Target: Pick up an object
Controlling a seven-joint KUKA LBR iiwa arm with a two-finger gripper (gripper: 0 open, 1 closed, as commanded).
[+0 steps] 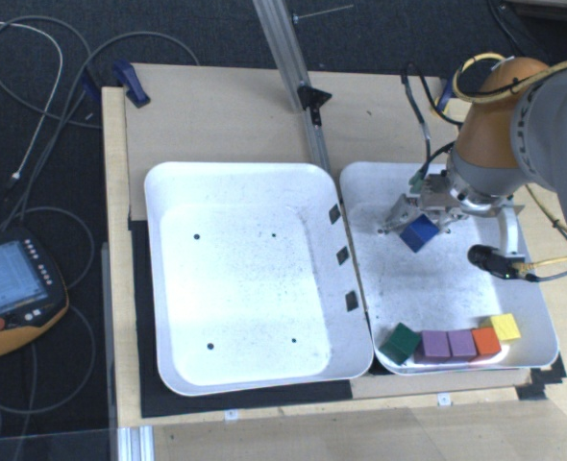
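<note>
A slanted overhead look at a wooden bench (235, 84) carrying two shallow white bins side by side. The left bin (168, 185) has a speckled floor. Over the right bin (543, 329), a grey robot arm (543, 113) with an orange band reaches in from the right, and its claw (420, 221) hangs above the bin's upper middle. A small blue block (418, 233) sits tilted between the claw's fingers, which appear closed on it; the block seems lifted off the bin floor, though the height is hard to judge. Along the bin's near edge lie a green block (400, 341), a purple block (436, 345), a second purple block (462, 343), an orange block (485, 340) and a yellow block (505, 327), in a touching row. To finish the pick well, the arm should rise straight and slowly, keeping its squeeze steady, since the tilted block could slip out
</note>
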